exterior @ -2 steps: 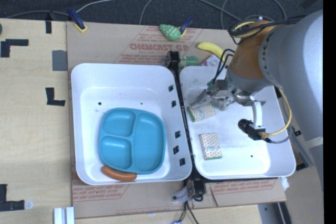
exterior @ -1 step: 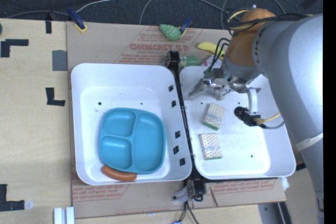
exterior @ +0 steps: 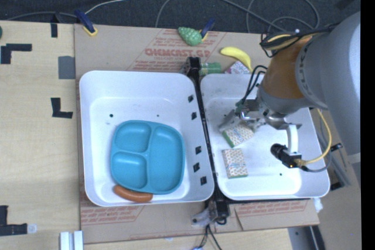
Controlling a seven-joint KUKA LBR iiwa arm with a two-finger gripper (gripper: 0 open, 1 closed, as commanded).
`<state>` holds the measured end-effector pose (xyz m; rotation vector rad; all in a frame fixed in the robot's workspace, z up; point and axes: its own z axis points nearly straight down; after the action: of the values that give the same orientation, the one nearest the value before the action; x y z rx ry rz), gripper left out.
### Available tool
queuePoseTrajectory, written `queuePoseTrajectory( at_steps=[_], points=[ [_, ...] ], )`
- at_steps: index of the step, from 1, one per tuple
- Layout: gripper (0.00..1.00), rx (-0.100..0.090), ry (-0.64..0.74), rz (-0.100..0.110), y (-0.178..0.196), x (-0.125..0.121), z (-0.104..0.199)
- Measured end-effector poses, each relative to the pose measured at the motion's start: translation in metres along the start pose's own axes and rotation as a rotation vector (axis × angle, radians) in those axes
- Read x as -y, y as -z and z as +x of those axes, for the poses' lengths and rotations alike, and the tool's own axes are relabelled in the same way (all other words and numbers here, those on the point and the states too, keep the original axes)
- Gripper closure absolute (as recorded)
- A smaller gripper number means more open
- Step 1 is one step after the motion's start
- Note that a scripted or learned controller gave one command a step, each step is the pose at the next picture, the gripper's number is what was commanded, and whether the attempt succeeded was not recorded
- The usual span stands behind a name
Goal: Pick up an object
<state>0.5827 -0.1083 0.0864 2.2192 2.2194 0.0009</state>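
Note:
My gripper (exterior: 232, 120) hangs low over the right bin (exterior: 275, 181), its metal fingers spread just above a small green-and-white packet (exterior: 238, 136). Nothing sits between the fingers. A second patterned packet (exterior: 235, 162) lies flat a little nearer the bin's front. In the left bin (exterior: 99, 91) rests a blue divided plate (exterior: 147, 155) with an orange sausage (exterior: 132, 194) along its front edge. The grey arm with its orange band (exterior: 287, 70) reaches in from the right and hides the right bin's far right part.
Behind the bins on the cardboard lie a yellow banana (exterior: 236, 56) and a green knobbly toy (exterior: 190, 35). Cables loop across the dark floor at the back. A black clamp (exterior: 193, 64) joins the bins at the rear.

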Motion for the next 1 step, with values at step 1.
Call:
queuePoseTrajectory(
  at_steps=[1],
  points=[
    [1.00,0.001,0.000,-0.002,0.0098,-0.0007,-0.0002]
  ],
)
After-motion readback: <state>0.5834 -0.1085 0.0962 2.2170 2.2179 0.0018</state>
